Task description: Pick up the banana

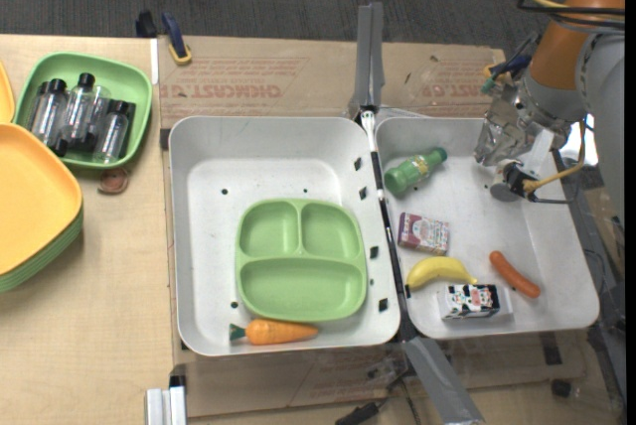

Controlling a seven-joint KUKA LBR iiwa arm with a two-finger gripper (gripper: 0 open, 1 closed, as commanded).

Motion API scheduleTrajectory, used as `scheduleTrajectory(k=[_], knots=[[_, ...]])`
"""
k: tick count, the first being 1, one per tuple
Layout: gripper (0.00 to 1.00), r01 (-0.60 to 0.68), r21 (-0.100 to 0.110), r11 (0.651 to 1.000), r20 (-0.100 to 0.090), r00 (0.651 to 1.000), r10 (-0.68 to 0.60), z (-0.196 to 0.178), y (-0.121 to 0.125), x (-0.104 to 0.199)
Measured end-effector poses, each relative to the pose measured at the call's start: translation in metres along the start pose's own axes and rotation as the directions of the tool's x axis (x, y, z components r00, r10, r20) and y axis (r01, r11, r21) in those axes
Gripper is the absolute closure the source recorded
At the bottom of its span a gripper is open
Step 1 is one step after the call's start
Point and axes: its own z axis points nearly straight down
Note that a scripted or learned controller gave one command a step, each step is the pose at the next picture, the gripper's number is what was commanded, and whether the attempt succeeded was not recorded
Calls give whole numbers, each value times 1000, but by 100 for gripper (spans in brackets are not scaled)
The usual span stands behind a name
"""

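Observation:
The yellow banana (438, 271) lies in the right bin (561, 244), near its front left, just above a small black-and-white carton (473, 302) and below a purple packet (423, 233). My gripper (494, 151) hangs over the bin's back right part, well above and to the right of the banana, with nothing seen between its fingers.
A green bottle (411, 170) lies at the right bin's back left and an orange sausage-like piece (514, 274) at its front right. The left bin (199, 214) holds a green divided plate (301, 259) and a carrot (275, 332). Yellow plates (30, 205) and a green tray of bottles (84, 110) stand on the far left.

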Motion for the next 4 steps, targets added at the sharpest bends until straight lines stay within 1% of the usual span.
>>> scheduleTrajectory(k=[1,2,3,4], knots=[[100,-268,-17,963,21,963,269,-109,-5,-7],[100,-181,-16,983,22,983,181,-157,-17,-14],[100,3,-12,1000,24,1000,-3,-165,-4,-12],[100,152,-8,988,26,988,-152,-194,-4,-7]])
